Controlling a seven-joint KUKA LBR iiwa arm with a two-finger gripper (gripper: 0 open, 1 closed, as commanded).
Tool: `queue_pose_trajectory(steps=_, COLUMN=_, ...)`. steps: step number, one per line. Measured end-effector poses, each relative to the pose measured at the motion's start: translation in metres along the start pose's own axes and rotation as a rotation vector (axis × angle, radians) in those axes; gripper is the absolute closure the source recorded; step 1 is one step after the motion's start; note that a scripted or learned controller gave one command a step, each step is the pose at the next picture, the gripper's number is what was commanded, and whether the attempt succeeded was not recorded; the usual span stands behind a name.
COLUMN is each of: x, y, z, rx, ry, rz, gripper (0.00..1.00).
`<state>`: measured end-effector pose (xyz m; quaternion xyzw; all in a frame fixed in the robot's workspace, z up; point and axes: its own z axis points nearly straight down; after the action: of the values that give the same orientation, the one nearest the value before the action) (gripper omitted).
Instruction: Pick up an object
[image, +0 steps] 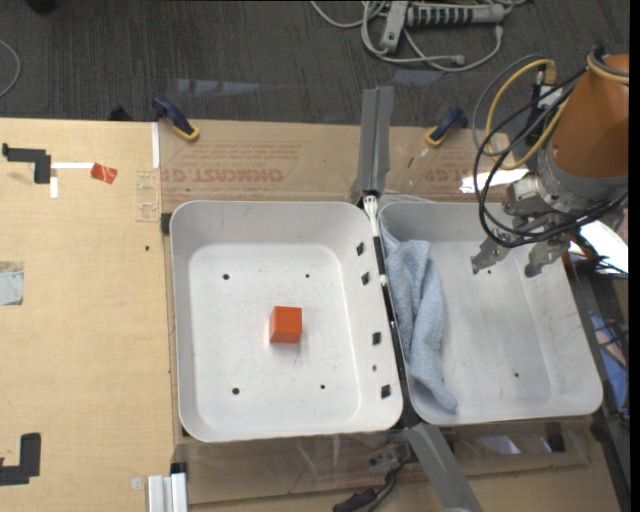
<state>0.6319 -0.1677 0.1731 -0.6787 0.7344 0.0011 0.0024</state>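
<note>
- Gripper (516, 258): fingers spread apart, nothing between them, hanging over the upper part of the right bin (560, 400).
- Cloth (420, 310): nearest thing, just left of the jaws and below them in the view, its long axis running along that bin's left wall.
- Block (286, 324): well apart to the left, in the left bin (200, 400), beyond the divider.
- Judgement: the cloth calls for the shorter reach.
</note>
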Motion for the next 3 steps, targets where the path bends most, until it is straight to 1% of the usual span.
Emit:
queue_pose_trajectory(steps=1, x=0.001, y=0.034, z=0.081, rx=-0.001, ry=0.000, rz=-0.223, gripper=0.00)
queue_pose_trajectory(steps=2, x=-0.001, y=0.032, z=0.071, rx=0.003, ry=-0.003, rz=-0.218, gripper=1.00)
queue_pose_trajectory(steps=3, x=-0.032, y=0.010, z=-0.032, rx=0.002, ry=0.001, rz=-0.295, gripper=1.00)
